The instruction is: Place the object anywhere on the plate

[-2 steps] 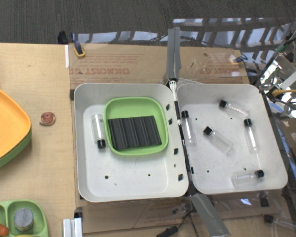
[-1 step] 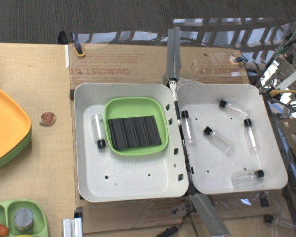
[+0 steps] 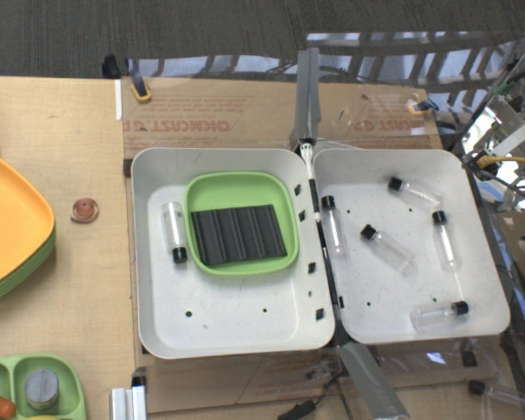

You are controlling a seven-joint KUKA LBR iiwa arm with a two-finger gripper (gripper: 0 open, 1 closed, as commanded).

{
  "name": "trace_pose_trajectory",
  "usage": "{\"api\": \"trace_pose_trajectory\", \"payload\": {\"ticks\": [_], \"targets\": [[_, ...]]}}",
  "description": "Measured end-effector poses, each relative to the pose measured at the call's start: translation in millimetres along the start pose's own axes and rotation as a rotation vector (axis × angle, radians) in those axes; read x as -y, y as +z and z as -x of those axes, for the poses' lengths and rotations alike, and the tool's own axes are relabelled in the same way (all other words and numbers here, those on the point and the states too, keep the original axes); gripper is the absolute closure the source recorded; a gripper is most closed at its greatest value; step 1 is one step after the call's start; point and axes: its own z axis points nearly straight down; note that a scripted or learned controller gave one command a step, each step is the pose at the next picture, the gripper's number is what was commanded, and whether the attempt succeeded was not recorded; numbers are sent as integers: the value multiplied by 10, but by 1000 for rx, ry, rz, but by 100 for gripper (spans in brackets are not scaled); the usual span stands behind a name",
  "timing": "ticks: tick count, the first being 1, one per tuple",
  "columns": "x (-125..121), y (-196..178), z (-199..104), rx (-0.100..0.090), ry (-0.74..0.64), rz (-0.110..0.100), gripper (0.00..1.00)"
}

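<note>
**Vials in both bins, none on the plate**

The left bin (image 3: 227, 309) and the right bin (image 3: 376, 201) are shallow white plastic trays with rounded corners. They sit side by side on brown printed cardboard (image 3: 245, 116).

The green plate (image 3: 241, 187) is glossy plastic, square with rounded corners and a raised rim. It lies in the far half of the left bin. A dark ribbed insert (image 3: 239, 234), a matte rectangle with lengthwise grooves, fills its well.

The task's things are clear cylindrical tubes with black caps.
- The left-bin vial (image 3: 172, 227) lies flat just beside the plate's left rim, on the bin floor and not on the plate. Its cap points toward the near edge.
- The wall vial (image 3: 332, 230) lies along the right bin's left wall.
- The far vial (image 3: 413, 191) is tilted near the right bin's far edge.
- The middle vial (image 3: 387, 247) lies diagonally at mid-floor.
- The right vial (image 3: 444, 240) lies close to the right bin's right wall.
- The near vial (image 3: 437, 315) lies at the right bin's near right corner.

The claw's state cannot be told from this view.

At the bench's left edge is a stack of smooth orange plates (image 3: 13, 226), with a small reddish round piece (image 3: 85, 209) on the wood beside it. A green compartment tray (image 3: 22, 376) sits at the near left corner.
</note>
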Motion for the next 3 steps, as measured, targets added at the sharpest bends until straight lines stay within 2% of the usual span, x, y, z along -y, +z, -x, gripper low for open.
{"api": "trace_pose_trajectory", "payload": {"ticks": [3], "targets": [[66,32,143,1,225,-2,0]]}}
